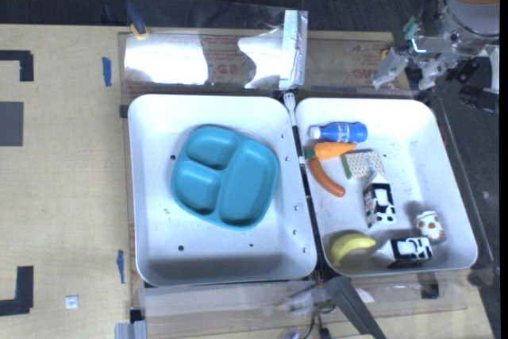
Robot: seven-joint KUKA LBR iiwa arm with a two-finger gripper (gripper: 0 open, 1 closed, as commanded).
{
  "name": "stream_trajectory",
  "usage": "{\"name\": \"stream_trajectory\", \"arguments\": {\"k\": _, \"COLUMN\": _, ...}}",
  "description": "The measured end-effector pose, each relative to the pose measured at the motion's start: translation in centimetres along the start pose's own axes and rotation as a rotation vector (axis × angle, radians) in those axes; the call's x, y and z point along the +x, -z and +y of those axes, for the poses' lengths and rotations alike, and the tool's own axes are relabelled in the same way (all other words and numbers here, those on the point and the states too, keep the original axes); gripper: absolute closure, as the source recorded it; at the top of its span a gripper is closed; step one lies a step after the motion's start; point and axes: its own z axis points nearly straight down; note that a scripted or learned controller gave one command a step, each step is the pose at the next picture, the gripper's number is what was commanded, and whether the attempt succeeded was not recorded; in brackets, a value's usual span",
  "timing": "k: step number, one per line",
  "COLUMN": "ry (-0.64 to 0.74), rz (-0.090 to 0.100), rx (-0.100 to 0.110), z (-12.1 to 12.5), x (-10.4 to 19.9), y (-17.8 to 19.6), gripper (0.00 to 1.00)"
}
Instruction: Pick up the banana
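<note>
Hanging gripper (pixel 406 66) over the back rim of the right bin (pixel 452 171), well apart from banana (pixel 352 248); nothing being carried.

Noting jaw state as impossible to tell from this view. Finding banana lying in the front left corner of that bin, close against the front wall, with a black-and-white carton (pixel 411 248) just beside it on the right. Recommending: travelling high across the bin, clearing bottle (pixel 340 132) and carrot (pixel 327 176); descending straight down over banana's middle; closing across its narrow width, keeping clear of wall and carton; lifting slowly and checking the grip before moving off.
</note>
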Motion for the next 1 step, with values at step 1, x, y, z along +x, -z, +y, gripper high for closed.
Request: {"name": "stream_trajectory", "arguments": {"k": 1, "ry": 0.002, "rz": -0.002, "rx": -0.004, "z": 0.10, "x": 0.07, "y": 1.10, "gripper": 1.00}}
